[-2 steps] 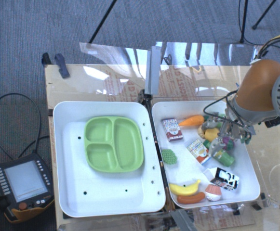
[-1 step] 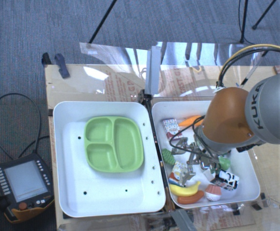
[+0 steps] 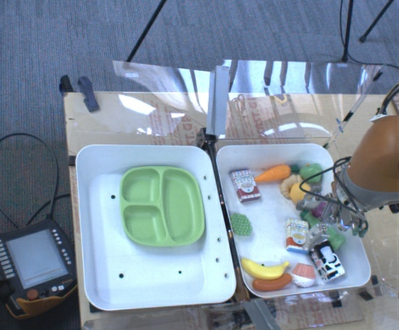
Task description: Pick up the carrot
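Observation:
The carrot point(image 3: 274, 173), orange with a green tip, lies near the back of the right bin point(image 3: 268, 151), beside a red and white carton point(image 3: 245, 185). My gripper point(image 3: 331, 218) hangs low over the right side of that bin, to the right of the carrot and nearer the front, clear of it. Cables and toys crowd around its tip.
The left bin point(image 3: 96, 267) holds a green divided plate point(image 3: 163, 205). In the right bin lie a banana point(image 3: 264, 268), a sausage point(image 3: 272, 283), a green knobbly toy point(image 3: 240, 223), a yellow fruit point(image 3: 297, 192), a small carton point(image 3: 297, 234) and a black and white box point(image 3: 326, 261).

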### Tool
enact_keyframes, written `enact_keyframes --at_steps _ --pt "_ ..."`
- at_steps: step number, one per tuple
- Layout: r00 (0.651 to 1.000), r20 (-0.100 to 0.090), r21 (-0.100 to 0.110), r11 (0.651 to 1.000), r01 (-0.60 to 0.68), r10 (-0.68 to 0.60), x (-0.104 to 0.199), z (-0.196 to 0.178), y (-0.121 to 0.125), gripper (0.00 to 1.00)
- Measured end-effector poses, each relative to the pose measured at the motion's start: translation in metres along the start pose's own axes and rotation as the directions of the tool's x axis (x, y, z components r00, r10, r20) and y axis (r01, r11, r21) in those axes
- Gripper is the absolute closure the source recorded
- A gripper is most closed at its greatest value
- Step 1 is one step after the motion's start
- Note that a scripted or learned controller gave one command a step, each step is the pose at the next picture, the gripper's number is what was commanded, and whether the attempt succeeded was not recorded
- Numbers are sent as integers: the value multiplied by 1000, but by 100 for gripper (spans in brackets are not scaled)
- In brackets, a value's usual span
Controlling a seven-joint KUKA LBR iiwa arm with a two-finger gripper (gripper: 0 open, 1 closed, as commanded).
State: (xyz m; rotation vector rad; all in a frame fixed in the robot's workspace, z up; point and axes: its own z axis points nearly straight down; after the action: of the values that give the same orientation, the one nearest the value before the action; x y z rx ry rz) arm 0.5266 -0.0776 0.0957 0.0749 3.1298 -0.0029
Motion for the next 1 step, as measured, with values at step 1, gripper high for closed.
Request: enact_keyframes --at_steps 1 --pt "994 4 -6 994 -112 112 -25 1 -124 0"
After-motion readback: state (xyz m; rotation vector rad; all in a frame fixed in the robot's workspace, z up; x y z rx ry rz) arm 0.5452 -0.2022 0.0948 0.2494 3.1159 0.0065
